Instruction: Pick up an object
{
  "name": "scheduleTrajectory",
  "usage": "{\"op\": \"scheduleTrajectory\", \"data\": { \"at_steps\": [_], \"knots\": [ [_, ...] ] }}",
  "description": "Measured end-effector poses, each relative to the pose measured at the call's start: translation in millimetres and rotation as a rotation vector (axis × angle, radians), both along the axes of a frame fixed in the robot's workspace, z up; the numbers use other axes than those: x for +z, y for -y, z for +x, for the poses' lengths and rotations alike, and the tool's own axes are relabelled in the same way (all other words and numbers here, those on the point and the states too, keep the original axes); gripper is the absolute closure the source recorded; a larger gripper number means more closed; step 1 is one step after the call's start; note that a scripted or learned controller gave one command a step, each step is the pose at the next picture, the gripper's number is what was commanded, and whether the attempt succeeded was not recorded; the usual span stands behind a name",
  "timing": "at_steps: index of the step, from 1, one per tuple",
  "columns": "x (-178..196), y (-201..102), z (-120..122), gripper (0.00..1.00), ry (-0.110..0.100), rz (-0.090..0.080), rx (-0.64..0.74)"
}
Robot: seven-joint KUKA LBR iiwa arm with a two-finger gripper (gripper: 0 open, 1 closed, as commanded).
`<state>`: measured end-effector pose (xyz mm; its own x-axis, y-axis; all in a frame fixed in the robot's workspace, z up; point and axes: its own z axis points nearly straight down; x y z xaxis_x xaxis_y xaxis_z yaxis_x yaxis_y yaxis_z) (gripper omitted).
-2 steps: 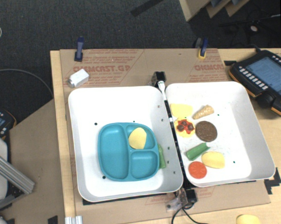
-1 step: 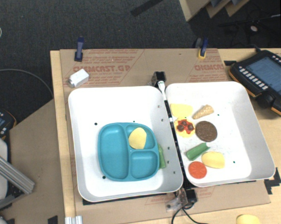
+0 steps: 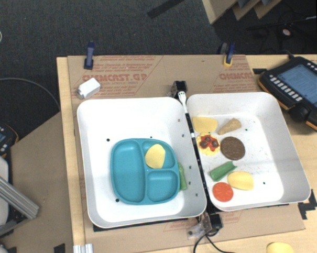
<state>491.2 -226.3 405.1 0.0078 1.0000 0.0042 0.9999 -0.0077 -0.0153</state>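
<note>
1. The pickable things are lying in the right shallow white plastic bin [image 3: 285,144]: a pale yellow wedge-shaped toy cheese [image 3: 204,124], a tan toy bread slice [image 3: 229,126], a small red-and-yellow piece with dark spots [image 3: 208,143], a round brown disc like a toy patty [image 3: 233,147], a green pod-shaped toy vegetable [image 3: 222,171], a yellow lemon-shaped toy [image 3: 240,180] and a round red toy tomato slice [image 3: 222,192].
2. The left shallow white plastic bin [image 3: 95,126] is carrying a teal divided plastic tray [image 3: 130,174], with a yellow oval toy piece [image 3: 155,156] sitting in its upper right compartment and a thin green strip [image 3: 182,177] lying just beside the tray's right edge.
3. These are looking like light, stiff, smooth play-food pieces, so slipping seems likelier than crushing. The flat discs and slices are offering little height to pinch; the lemon-shaped toy and the green pod are looking the easiest, taken across their narrow width.
4. The lemon toy is touching or nearly touching the red slice and the pod, so fingers would be crowding there. The brown disc is standing a little freer.
5. Most pieces are clustering toward the bin's left wall; open floor is lying to the right, giving room for approach from that side.
6. Of the hand, I cannot tell whether it is apart or together.
</note>
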Motion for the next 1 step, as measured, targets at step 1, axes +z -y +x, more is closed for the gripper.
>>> {"op": "scheduleTrajectory", "data": {
  "at_steps": [1],
  "knots": [
    [122.9,-50.3,19.1,1.00,0.032,-0.009,0.014]
  ]
}}
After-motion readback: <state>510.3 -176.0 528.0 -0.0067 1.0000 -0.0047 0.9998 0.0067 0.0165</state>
